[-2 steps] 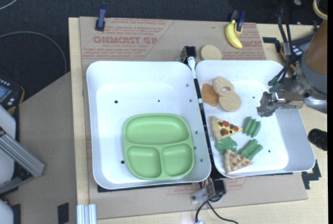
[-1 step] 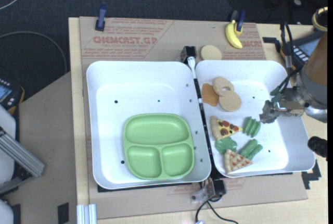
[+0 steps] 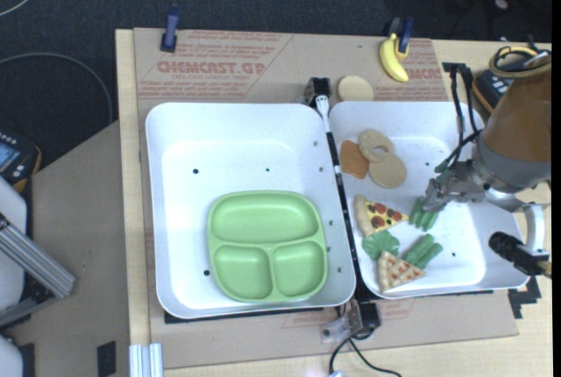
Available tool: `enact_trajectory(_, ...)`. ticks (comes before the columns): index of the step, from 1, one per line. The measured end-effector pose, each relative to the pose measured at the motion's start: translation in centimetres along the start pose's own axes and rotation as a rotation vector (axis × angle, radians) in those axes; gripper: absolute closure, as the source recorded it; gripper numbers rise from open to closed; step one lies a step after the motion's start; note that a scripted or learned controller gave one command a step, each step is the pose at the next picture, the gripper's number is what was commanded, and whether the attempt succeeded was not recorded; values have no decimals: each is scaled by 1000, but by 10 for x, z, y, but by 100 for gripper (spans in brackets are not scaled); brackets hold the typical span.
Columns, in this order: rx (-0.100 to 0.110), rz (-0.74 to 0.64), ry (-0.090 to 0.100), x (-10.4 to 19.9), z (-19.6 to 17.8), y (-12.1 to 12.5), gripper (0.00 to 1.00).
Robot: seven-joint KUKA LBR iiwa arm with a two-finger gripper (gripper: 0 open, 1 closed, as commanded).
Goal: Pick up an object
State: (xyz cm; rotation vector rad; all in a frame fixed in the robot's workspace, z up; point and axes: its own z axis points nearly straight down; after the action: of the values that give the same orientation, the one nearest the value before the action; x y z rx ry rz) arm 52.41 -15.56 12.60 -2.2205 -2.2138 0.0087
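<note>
We are looking first at the green plate (image 3: 266,245), which is sitting in the left bin (image 3: 175,138) toward the front edge of the desk (image 3: 140,191), its three compartments facing up. In the right bin (image 3: 456,274) the toy food is lying in a loose cluster: two pizza slices (image 3: 379,214), one near the bin's middle and one by its front wall, round tan and brown cookie-like discs (image 3: 375,158) toward the back, and several green bean-like pieces (image 3: 422,251) between the slices.

The claw (image 3: 436,198) is hanging low over the right bin, reaching in from the desk's right edge, and it is sitting directly on top of one short green piece (image 3: 424,216). We are judging this piece to be the target. Its long axis is running diagonally, from the front-left up toward the back-right, and the upper end is tucked under the claw's tip. We cannot tell from this angle whether the fingers are spread or closed, nor whether the piece is actually between them.

The move ahead seems to depend on the claw straddling that diagonal axis crosswise; the upper pizza slice is lying just beside the piece on its left and could get nudged. A banana (image 3: 394,60) is resting outside the bins at the desk's back edge.
</note>
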Motion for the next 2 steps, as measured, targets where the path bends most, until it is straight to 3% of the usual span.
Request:
enact_trajectory(1, -6, -6, 2, 66, 43, -24, 100)
enact_trajectory(2, -19, -9, 1, 115, -64, -32, 100)
